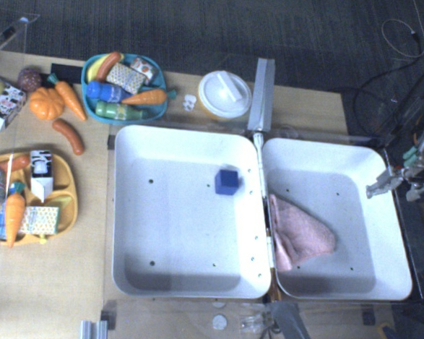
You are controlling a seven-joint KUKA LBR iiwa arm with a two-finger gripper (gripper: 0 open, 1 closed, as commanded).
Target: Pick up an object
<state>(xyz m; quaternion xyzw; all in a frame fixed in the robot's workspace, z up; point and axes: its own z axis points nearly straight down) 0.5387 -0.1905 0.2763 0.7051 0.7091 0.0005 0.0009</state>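
While gripper waits: I see the metal two-finger gripper (382,186) at the right bin's right rim, holding nothing; whether its fingers are apart or together I cannot tell.
Nearest thing: crumpled pink cloth (299,232) lies left of and below the gripper in view, against the shallow white right bin's (343,161) left wall, long axis slanting.
Farther thing: small blue cube (227,181) sits in the shallow white left bin (161,270), upper right part, well apart from the gripper.
My pick: I judge the cloth the shorter reach.
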